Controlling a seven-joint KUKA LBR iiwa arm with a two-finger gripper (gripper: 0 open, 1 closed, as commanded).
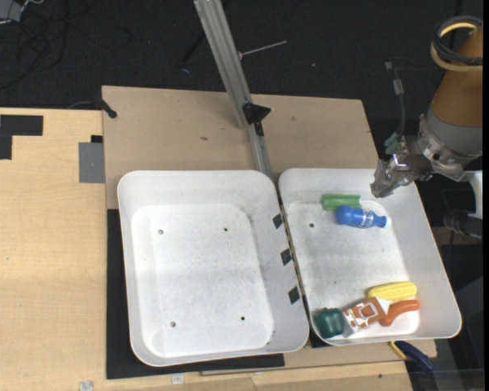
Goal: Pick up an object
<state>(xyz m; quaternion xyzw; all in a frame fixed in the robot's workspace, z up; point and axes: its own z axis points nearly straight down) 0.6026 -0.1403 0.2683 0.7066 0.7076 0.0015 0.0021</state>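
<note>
Right bin (424, 259) holds blue bottle (359, 217), corn cob (393, 291).

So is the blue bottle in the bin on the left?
No, the blue bottle lies in the right bin, beside a green piece.

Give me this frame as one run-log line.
gripper: over right bin's far edge, holding nothing | nearest: green piece, blue bottle | left bin | pick: not started
</note>
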